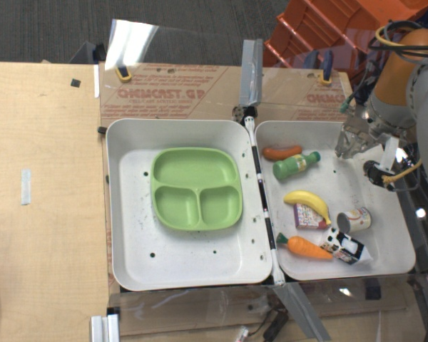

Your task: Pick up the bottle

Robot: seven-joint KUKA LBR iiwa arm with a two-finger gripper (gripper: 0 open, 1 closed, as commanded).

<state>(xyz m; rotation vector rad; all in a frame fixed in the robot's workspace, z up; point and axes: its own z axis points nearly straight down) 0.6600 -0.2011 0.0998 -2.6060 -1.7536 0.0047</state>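
The small green plastic bottle lies on its side at eleven o'clock in the right white bin, touching an orange sausage-shaped toy. The jaws hang at its three o'clock; whether they are apart I cannot tell. A descent could nudge the round bottle rolling or catch the sausage instead. A yellow banana, carrot and tin share this bin; the left bin holds a green divided plate.

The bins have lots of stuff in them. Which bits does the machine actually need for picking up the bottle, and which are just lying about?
Part of the job:
green bottle, lying on its side in the right bin
gripper, near that bin's far right corner

Just lying about:
sausage
banana
purple packet
can
carrot
black-and-white carton
green divided plate in the left bin
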